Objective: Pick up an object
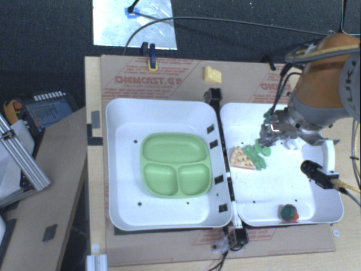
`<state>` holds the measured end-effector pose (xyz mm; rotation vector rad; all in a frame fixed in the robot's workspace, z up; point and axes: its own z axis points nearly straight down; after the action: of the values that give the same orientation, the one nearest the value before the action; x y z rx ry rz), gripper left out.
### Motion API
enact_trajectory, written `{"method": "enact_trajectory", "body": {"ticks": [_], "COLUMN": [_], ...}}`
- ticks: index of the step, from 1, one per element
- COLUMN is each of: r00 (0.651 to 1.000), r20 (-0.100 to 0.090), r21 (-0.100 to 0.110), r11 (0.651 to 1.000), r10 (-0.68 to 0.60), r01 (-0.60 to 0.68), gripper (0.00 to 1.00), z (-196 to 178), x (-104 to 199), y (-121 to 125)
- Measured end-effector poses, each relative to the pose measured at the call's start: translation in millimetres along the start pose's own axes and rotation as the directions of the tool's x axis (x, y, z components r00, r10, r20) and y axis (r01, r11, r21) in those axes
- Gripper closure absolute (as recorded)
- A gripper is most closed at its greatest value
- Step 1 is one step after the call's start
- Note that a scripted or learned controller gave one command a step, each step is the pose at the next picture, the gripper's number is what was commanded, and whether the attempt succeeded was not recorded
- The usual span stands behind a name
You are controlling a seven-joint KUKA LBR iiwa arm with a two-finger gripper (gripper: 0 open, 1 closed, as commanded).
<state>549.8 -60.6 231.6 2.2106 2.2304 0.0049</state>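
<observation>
Gripper [269,138] low in right bin [316,210], just above green toy [258,154]; can't tell jaw opening or any hold. Waffle-like wedge [241,158] touches toy's left side. Risk: gripper nudges both, toy slips. Ball [289,212] well clear.

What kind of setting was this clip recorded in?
Most likely a robotics lab test bench, not a home or kitchen. A grey and orange arm reaches over two white bins taped onto a board, with toy food as props and cables running across the dark floor.
</observation>
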Motion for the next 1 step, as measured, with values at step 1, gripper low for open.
{"method": "enact_trajectory", "body": {"ticks": [1], "r00": [1.000], "r20": [0.000], "r21": [0.000], "r11": [1.000], "r10": [0.000], "r01": [0.000], "gripper": [1.00], "z": [10.6], "x": [43.3], "y": [23.3]}}
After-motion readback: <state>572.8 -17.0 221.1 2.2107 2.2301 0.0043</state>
